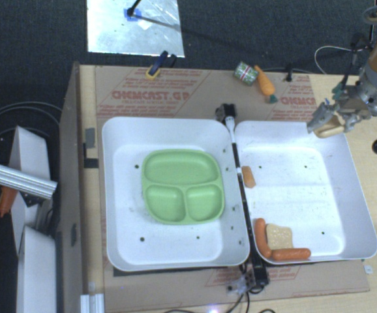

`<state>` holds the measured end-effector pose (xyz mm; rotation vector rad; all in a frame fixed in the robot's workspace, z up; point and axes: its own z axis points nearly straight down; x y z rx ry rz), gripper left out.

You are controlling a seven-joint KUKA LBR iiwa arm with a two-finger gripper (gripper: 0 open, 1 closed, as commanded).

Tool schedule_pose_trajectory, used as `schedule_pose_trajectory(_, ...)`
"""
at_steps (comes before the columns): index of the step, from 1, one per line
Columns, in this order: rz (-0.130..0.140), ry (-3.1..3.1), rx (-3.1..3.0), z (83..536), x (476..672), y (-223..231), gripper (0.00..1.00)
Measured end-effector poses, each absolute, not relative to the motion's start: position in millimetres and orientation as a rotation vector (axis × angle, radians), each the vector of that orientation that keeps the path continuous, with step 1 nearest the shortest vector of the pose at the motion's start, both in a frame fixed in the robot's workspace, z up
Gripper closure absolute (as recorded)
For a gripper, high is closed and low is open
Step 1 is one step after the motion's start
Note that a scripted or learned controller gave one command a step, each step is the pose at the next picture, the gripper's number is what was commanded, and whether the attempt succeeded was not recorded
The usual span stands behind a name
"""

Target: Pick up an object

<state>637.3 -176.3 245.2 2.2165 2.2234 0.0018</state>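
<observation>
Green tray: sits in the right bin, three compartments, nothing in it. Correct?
Wrong bin. The camera view shows the green tray in the left bin, not the right bin. The rest holds: three compartments, nothing in it. The right bin has the food pieces, including a slice of toast near its front left corner.

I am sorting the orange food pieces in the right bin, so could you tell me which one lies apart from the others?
The small orange piece by the divider; the two sausages flank the bread slice.
</observation>
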Motion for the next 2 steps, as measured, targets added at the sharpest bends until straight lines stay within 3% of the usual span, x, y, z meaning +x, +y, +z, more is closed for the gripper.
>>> schedule_pose_trajectory(1, 0.002, 2.225, 2.215, 84, 639.2, -166, 0.0)
schedule_pose_trajectory(2, 0.005, 2.226, 2.211, 96, 640.3, -166, 1.0)
